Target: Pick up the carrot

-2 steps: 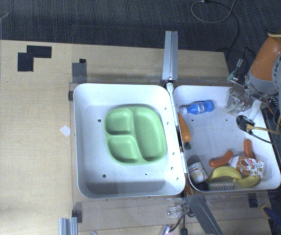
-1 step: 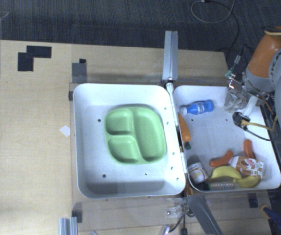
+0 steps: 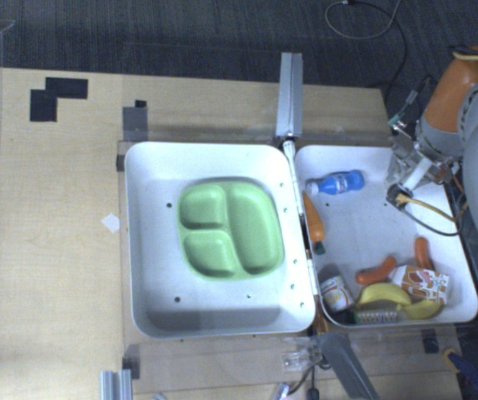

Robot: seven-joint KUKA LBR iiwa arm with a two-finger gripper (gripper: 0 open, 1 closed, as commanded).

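The carrot [image 3: 312, 217] lies in the right bin [image 3: 364, 219], pressed along its left wall, just beside the divider between the two bins. It points near-to-far, with its dark tip at the near end. The gripper [image 3: 405, 182] hangs over the far right part of that bin, well apart from the carrot, with nothing between its fingers; whether they are spread or pressed together cannot be told from here. A blue bottle [image 3: 336, 182] lies on its side between the gripper and the carrot's far end. Along the near wall of the right bin sit a small can [image 3: 335, 292], a banana [image 3: 397, 299], two sausages [image 3: 376, 270] and a carton [image 3: 426, 284]. The left bin [image 3: 151, 248] holds a green divided plate [image 3: 231, 227] with three compartments.
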